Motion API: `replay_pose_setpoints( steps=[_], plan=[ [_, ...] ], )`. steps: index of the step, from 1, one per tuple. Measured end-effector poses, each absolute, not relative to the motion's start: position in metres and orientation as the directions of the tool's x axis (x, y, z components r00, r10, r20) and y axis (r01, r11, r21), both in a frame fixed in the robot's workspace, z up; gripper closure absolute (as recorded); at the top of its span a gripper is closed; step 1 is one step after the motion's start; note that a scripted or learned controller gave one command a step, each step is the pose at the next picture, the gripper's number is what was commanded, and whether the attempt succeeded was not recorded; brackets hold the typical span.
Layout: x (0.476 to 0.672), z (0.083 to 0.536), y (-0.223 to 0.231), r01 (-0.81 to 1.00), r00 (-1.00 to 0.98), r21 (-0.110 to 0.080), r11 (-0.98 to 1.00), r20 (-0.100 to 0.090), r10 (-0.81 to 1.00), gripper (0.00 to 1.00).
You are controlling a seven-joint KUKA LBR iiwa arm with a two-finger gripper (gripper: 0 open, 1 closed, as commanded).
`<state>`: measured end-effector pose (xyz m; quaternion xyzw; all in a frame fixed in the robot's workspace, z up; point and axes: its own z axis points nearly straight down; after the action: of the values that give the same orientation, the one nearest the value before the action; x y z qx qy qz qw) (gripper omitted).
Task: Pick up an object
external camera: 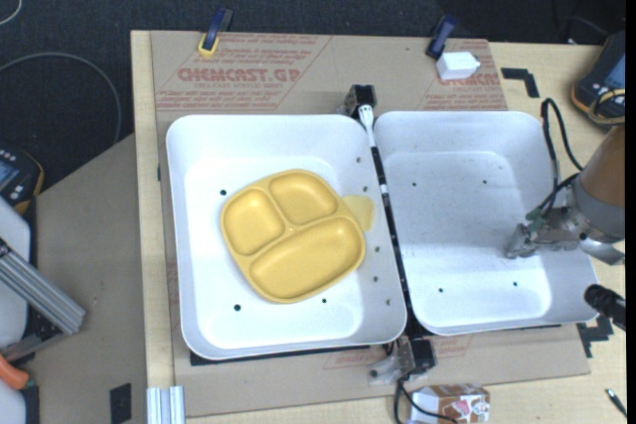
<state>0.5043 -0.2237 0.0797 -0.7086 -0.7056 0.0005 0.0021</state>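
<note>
A yellow divided plate (291, 234) with three compartments lies flat in the left bin (199, 313), slightly right of its middle. A small pale yellow piece (361, 210) pokes out from under the plate's right edge. My gripper (524, 243) is low over the floor of the right bin (467, 184), near that bin's right wall, far from the plate. Nothing shows in its grasp. The arm's grey wrist (604, 199) comes in from the right edge.
The two bins touch along a black divider strip (383, 204). A white block (457, 66) and blue clamps (212, 33) sit on the cardboard behind the bins. A black cable (553, 139) runs along the right bin's far right corner.
</note>
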Motion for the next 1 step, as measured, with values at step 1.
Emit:
replay_pose_setpoints(
  steps=[1],
  plan=[
    [0.4776,0.0846,-0.2237,1.0,0.002,-0.004,-0.002,0.003,1.0,1.0]
  ],
)
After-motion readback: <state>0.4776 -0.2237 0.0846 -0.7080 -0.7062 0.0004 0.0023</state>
